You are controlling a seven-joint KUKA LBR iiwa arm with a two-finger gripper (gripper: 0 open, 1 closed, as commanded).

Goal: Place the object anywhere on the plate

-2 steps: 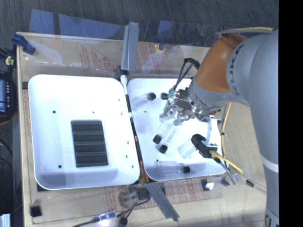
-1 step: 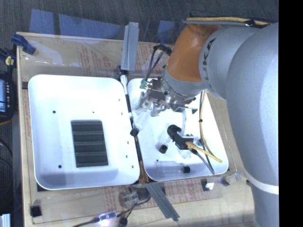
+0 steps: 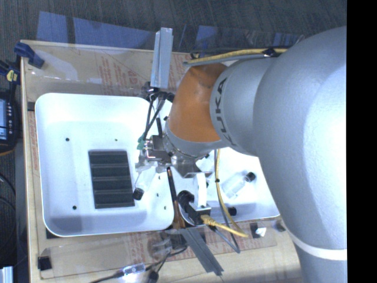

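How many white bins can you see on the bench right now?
2: the left bin lies open holding a dark ridged plate; the right bin sits mostly under the arm, so its contents may be hidden.

arm (image 3: 283, 117): large smooth grey cast housing with rounded, bulbous link shapes. orange band (image 3: 197, 108) above the wrist, glossy. part of dark "kuka" lettering (image 3: 222, 114) on the grey shell beside the band. a thin white seam line crosses the grey link low down. yellow cable (image 3: 221, 196) runs along the wrist; another yellow cable (image 3: 235, 54) passes over the top. thin black and green wires near the metal wrist hardware (image 3: 156, 152).
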